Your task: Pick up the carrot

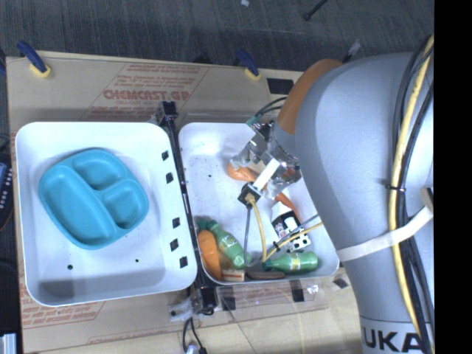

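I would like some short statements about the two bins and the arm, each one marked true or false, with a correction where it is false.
1. The blue divided plate lies in the left bin. True.
2. The gripper is above the left bin. False: it is over the right bin, near its far end.
3. A green bottle lies at the near end of the right bin. True.
4. The arm is blue. False: it is grey with an orange band above the wrist.
5. An orange item lies beside the gripper. True.

Gripper point(254, 169) low over carrot point(237, 172), right bin point(193, 169).
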Controlling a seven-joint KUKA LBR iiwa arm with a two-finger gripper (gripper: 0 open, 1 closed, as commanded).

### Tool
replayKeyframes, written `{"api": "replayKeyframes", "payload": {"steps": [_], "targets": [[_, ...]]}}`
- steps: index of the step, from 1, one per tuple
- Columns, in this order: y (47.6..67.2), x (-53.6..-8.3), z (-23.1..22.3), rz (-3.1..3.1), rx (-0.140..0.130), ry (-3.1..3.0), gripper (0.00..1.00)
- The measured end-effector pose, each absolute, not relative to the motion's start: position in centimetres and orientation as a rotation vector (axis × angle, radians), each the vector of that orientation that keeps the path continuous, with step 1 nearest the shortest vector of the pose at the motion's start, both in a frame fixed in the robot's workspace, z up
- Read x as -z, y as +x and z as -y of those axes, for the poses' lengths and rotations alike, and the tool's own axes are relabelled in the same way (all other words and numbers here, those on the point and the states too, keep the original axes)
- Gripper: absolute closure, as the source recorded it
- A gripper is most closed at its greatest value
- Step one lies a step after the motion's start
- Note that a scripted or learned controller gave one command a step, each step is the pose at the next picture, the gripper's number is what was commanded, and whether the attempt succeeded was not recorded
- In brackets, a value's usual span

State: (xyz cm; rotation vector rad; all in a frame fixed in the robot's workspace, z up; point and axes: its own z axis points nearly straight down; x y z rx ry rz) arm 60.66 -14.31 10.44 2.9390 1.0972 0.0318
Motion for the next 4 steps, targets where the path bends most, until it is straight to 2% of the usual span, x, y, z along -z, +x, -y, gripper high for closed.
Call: {"api": "replayKeyframes", "payload": {"steps": [1,2,3,4], "targets": [[57.6,-9.2,13.4,-0.905,0.01,3.018,0.0],[63.6,-20.7,13.8,-0.717,-0.007,3.063,0.0],[60.5,-8.9,12.1,-1.013,0.015,2.984,0.0],[60.7,-10.1,12.0,-1.031,0.016,2.984,1.0]]}}
